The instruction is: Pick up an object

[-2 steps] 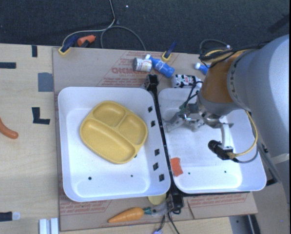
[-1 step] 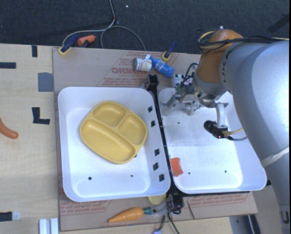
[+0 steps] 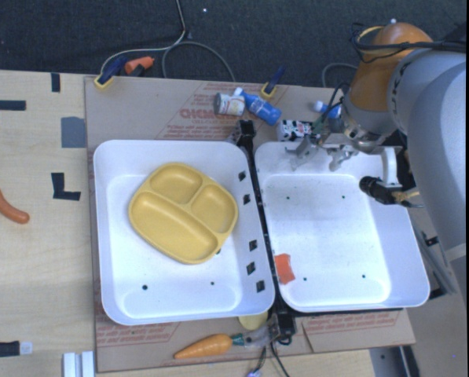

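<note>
The small orange block (image 3: 284, 269) lies in the right-hand white bin (image 3: 391, 293), close against its left wall and towards the near edge, with bare bin floor about it. The KUKA arm (image 3: 423, 100) reaches in from the right, its gripper (image 3: 322, 154) poised over the bin's far rim, well apart from the block; whether it is spread or closed cannot be told from this angle, and nothing is seen in its grasp. The block looks light, stiff and compact, likely easy to pinch across its short sides, though the nearby wall may crowd one side. A yellow divided plate (image 3: 184, 210) rests in the left bin (image 3: 116, 297).
</note>
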You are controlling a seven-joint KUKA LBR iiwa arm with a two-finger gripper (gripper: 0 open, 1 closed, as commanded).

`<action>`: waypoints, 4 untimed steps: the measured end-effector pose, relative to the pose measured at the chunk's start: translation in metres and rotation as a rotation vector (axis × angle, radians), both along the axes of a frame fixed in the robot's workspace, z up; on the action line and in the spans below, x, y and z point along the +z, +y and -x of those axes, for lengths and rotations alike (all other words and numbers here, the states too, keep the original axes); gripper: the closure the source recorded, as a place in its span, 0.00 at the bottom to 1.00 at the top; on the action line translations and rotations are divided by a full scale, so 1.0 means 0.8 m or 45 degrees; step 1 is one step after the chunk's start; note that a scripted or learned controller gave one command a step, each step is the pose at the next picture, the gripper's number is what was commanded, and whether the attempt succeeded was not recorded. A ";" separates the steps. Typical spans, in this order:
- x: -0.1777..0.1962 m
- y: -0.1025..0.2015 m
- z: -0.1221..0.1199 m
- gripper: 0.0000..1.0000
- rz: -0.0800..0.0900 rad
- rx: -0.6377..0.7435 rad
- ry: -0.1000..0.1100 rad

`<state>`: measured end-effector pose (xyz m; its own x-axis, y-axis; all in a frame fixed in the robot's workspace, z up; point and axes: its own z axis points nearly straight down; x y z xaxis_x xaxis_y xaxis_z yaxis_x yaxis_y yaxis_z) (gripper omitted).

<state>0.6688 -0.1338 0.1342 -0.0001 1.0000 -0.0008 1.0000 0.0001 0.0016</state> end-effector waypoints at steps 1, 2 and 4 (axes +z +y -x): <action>-0.064 0.045 0.081 0.00 0.003 0.001 0.000; -0.061 0.049 0.015 0.00 0.000 0.003 -0.002; -0.048 0.042 0.000 1.00 0.002 0.005 -0.001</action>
